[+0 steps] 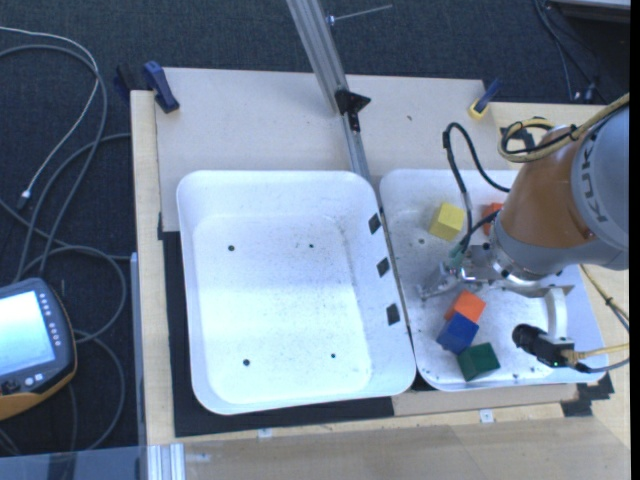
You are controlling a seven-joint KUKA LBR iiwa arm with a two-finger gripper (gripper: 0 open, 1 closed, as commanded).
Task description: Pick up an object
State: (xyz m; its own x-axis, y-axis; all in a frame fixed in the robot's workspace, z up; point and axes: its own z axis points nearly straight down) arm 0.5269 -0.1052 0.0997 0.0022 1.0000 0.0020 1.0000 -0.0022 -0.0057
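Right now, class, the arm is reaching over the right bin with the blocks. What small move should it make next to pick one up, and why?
Probably a short shift toward the orange block and then down. The gripper sits over the right bin, just left of that block, with nothing seen held. The blue block touches the orange one and the green block lies close, so a grasp from above seems safest.

two bins sit side by side on my bench (250, 118); the left bin (200, 208) lies beside the right bin (400, 193), their rims touching; my arm (560, 208) reaches in from the right over the right bin; my claw (450, 276) hangs low in that bin; one cube (447, 221) lies behind it, toward the far rim; three blocks (465, 333) cluster just in front of it, near the front rim, running from the claw toward the front; a handheld screen (30, 343) lies on the floor, well left of the bench
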